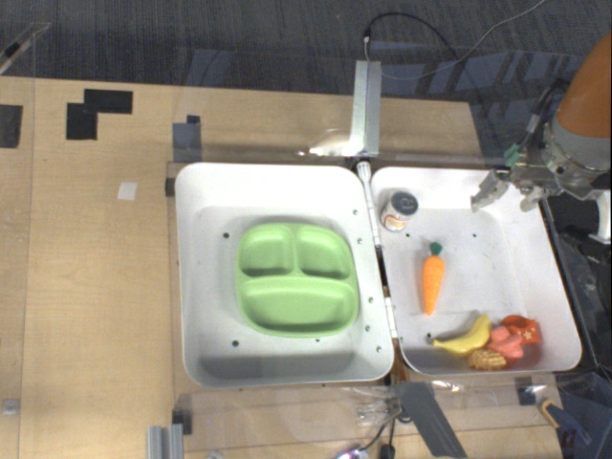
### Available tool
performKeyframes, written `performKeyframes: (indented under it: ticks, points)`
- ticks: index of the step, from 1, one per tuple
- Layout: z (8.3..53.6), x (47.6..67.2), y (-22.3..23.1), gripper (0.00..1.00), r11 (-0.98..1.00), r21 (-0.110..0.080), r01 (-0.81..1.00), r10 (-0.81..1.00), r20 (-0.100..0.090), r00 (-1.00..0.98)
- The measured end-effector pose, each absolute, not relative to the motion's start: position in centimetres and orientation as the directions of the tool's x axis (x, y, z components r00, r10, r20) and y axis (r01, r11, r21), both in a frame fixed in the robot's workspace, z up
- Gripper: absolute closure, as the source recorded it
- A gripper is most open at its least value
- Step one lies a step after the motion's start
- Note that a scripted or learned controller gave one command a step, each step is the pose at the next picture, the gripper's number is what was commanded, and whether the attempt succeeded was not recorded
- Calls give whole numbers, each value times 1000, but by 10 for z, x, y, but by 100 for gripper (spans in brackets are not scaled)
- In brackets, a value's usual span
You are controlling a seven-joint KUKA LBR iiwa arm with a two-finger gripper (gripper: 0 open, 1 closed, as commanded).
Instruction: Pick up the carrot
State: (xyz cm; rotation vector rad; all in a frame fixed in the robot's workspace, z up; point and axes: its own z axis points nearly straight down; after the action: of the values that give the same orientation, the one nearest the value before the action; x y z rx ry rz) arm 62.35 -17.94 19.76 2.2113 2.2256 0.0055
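Camera view, landmark: the carrot (432,281).

- Carrot: orange, green top pointing toward the far rim, lying lengthwise on the floor of the right bin (535,256), left of the bin's middle. White floor shows on every side of it; nothing touches it.
- Dark round can (399,205): beyond the carrot's green end, in the bin's far left corner, close to the wall between the bins.
- Banana (466,338): nearer the camera than the carrot's tip and slightly right, close to the near rim, apart from the carrot.
- Red item (517,336) and a small tan item (487,359): right of the banana, crowded into the near right corner, well apart from the carrot.
- Gripper (505,189): up and right of the carrot, over the bin's far right edge, its two fingers hanging spread with a clear gap and nothing between them. A broad stretch of bare bin floor lies between it and the carrot.
- Left bin (196,256): left of the carrot past the shared wall, holding a green divided plate (296,277) at its middle, with bare white margin all around it.
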Motion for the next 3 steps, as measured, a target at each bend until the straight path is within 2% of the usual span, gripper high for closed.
performKeyframes:
  ticks: [1,2,3]
  points:
    - [104,575,-137,0,-122,22,992,993,0,122]
    - [90,554,-96,0,-77,13,997,997,2,77]
    - [90,491,-82,0,-123,15,992,992,2,123]
